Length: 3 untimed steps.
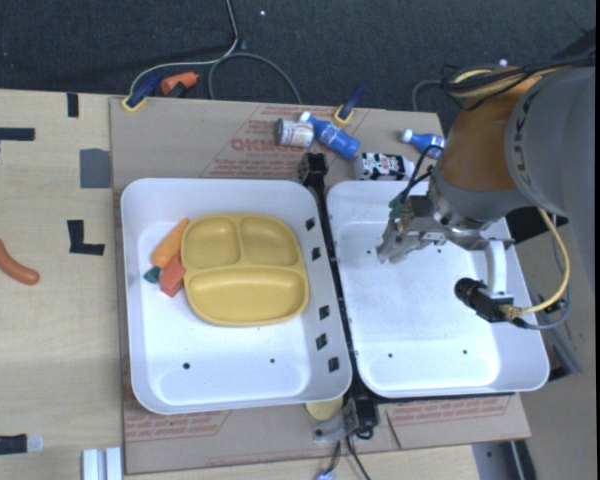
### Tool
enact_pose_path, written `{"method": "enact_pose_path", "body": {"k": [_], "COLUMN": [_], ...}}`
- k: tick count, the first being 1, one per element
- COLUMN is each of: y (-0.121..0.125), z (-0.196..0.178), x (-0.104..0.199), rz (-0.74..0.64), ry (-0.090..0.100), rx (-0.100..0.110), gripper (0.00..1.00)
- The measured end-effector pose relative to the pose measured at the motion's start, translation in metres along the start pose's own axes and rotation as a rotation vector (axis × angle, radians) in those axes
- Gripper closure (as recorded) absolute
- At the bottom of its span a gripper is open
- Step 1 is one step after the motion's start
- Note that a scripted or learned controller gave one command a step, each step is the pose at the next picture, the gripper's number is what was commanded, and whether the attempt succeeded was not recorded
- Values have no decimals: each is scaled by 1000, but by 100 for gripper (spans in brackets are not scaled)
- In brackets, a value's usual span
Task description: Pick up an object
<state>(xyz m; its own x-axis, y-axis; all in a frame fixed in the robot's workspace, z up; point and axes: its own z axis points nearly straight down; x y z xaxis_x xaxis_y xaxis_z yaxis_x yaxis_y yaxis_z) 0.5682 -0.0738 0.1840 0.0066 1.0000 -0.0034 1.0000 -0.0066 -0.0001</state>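
Gripper (pixel 395 243) hovers low over the right bin (pixel 430 358), while the likely targets, the yellow divided plate (pixel 245 268) and the orange toy carrot (pixel 168 245) just beside it, lie in the left bin (pixel 220 378). From this angle I cannot tell how the jaws stand. Travel should cross the divider high, then descend squarely over the carrot's middle, clear of the plate rim.

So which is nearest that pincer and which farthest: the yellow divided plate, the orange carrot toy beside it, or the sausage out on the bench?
From the pincer, over the right bin:
1. Yellow divided plastic plate, left bin.
2. Orange carrot toy, at the plate's left edge.
3. Reddish sausage toy, far left on the bench.
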Motion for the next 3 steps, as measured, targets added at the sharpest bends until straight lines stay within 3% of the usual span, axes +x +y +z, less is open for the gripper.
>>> {"method": "enact_pose_path", "body": {"k": [1, 2, 3], "y": [-9, -9, -14], "z": [0, 0, 45], "x": [59, 57, 6], "rz": [-11, -8, -17], "ry": [4, 4, 18], "rx": [2, 2, -12], "gripper": [100, 0, 0]}}
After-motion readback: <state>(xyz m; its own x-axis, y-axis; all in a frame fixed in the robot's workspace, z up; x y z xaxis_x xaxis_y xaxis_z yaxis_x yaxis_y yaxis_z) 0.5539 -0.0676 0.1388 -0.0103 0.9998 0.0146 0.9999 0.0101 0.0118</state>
